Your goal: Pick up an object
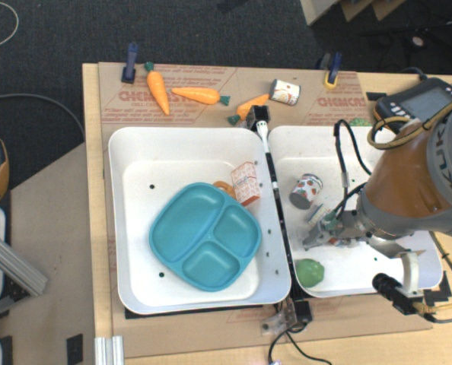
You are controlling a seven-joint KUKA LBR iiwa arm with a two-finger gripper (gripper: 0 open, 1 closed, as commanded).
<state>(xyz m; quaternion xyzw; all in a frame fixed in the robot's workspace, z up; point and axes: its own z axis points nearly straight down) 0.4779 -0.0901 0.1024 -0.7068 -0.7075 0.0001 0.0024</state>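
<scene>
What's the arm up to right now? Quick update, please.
Gripper low in right bin, nothing seen held. Small cup and green ball close by. Blue tray in left bin.

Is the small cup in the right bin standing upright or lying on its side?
Tipped on its side. The cup shows its patterned wall along its length, with its grey mouth end pointing toward the near-left, resting on the right bin floor.

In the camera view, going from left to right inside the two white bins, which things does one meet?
Blue tray → small carton → green ball → gripper.
</scene>
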